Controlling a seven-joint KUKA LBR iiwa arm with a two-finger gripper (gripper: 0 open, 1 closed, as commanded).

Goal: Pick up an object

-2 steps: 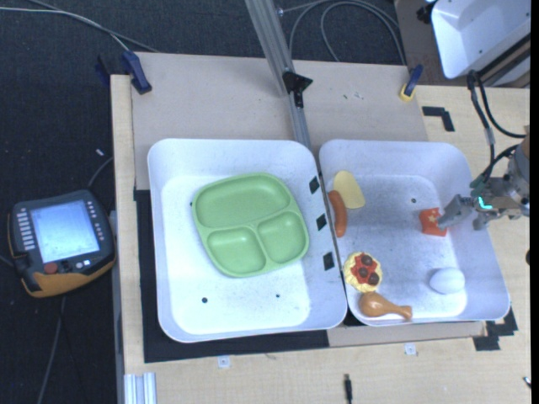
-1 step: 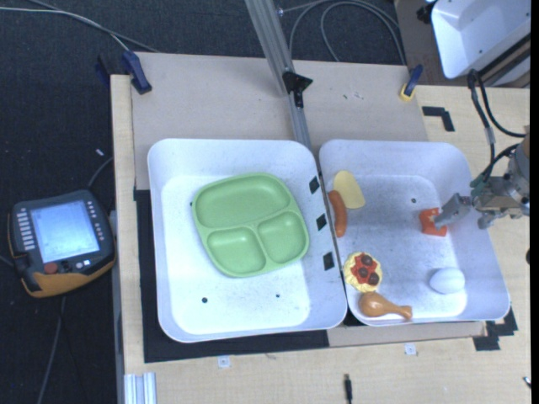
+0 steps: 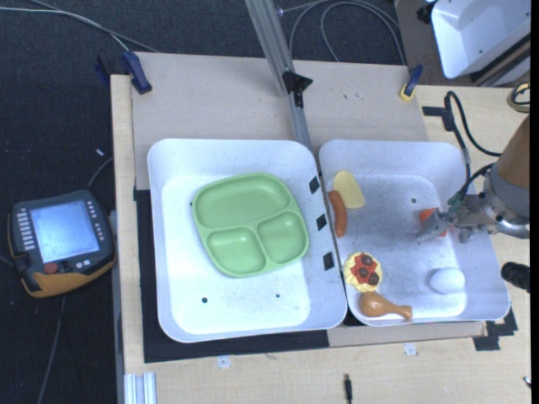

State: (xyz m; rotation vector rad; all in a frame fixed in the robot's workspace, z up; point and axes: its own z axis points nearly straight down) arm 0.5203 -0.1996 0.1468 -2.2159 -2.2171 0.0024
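The right bin (image 3: pixel 383 151) holds several toy foods. A small red piece (image 3: pixel 427 216) lies at the middle right, and my gripper (image 3: pixel 445 225) sits low in the bin right beside it, touching or nearly so. A white egg (image 3: pixel 446 280) rests just below the gripper. Along the bin's left side are a yellow chip (image 3: pixel 349 189), an orange sausage (image 3: pixel 338 212), a small round pizza (image 3: pixel 363 270) and a brown drumstick (image 3: pixel 385 307). The grey arm (image 3: pixel 514 179) comes in from the right edge.
A green divided plate (image 3: pixel 250 224) lies in the left bin (image 3: pixel 219 151). A slanted metal pole (image 3: pixel 269 23) crosses the back and ends between the bins. A teach pendant (image 3: pixel 59 241) sits on the floor at the left. Cables run by the arm.
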